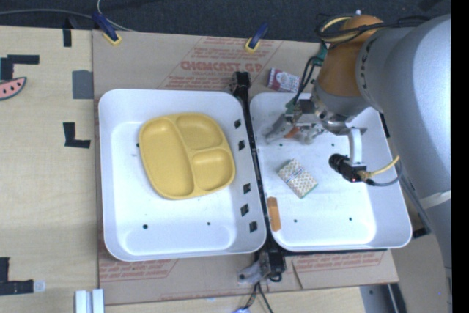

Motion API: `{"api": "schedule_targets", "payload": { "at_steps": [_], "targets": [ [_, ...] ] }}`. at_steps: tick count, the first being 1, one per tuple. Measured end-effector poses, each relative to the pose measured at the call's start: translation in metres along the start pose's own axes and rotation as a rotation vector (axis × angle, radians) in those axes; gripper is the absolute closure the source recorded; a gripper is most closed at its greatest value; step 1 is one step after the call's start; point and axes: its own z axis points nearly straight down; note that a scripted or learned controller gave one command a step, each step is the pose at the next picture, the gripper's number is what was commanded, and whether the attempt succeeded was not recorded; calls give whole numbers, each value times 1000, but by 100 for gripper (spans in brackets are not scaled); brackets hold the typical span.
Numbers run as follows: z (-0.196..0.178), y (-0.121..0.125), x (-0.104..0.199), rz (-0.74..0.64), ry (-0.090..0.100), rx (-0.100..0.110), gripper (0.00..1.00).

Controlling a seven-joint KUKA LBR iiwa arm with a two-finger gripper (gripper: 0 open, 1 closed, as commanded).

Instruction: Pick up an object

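Camera view: I see the arm (pixel 399 77) reaching in from the right, its orange band above the wrist, with the gripper (pixel 287 128) lowered into the far part of the right bin (pixel 381 223). The fingers point toward the divider between the bins. A small orange-red piece shows at the fingertips, but I cannot tell whether the fingers are closed on it or merely beside it, so I record the grip state as undetermined.

A small patterned block (pixel 297 177) lies on the right bin floor, near the gripper but apart from it, toward the near side. An orange stick-shaped item (pixel 273 212) lies by the bin's left wall, nearer the front.

In the left bin (pixel 124 231) a yellow sectioned plate (pixel 187 155) rests flat, slightly turned. A small packet (pixel 281 79) sits on the cardboard behind the right bin.
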Motion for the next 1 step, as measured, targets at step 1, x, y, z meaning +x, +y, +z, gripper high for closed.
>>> {"api": "schedule_targets", "payload": {
  "at_steps": [1],
  "targets": [
    [-9, 0, 1, -1, 2, 1, 100]
  ]
}}
